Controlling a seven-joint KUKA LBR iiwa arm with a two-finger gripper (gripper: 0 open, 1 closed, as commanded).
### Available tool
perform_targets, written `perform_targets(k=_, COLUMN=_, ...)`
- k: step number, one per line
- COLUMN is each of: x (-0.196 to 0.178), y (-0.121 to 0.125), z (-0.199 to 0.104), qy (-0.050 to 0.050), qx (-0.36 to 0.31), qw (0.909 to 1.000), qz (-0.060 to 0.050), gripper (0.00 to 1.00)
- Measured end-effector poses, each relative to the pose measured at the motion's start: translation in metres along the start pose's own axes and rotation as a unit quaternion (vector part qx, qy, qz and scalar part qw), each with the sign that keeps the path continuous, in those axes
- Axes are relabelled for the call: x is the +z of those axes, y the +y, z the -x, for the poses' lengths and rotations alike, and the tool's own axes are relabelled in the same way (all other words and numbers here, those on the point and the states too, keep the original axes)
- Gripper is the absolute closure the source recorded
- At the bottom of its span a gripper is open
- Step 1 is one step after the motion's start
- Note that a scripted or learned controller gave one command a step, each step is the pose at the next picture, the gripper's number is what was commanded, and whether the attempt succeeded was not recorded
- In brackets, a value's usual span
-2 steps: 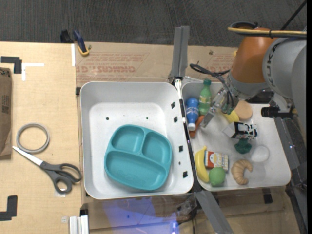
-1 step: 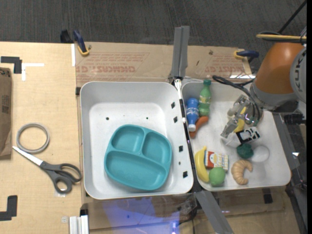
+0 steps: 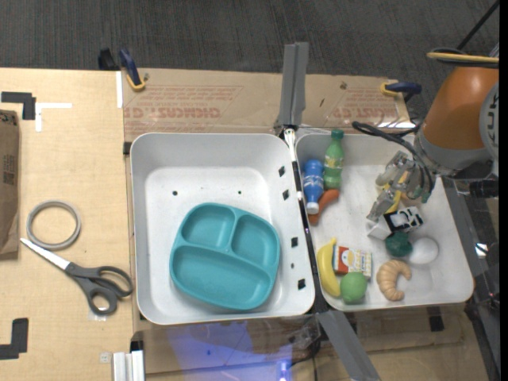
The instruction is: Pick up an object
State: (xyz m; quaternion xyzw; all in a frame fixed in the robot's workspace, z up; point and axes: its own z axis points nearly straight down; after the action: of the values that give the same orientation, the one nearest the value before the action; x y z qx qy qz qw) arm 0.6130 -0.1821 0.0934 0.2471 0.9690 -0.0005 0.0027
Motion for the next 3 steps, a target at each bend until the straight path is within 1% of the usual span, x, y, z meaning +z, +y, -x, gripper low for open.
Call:
perform_targets(k=1, x=-0.011, y=0.001, z=0.001, qy=-0.003, qx=-0.001, qw=1.0000, qz=0.000, gripper=1.00)
perform_targets(k=2, x=-0.162, y=0.032, z=-0.014, qy=0.000, qx=0.026, qw=0.9997, qz=0.000, gripper=1.00)
perform_targets(k=3, x=0.001, y=-0.002, z=-0.006, qy=0.001, qx=0.002, qw=1.0000, qz=0.000, gripper=1.00)
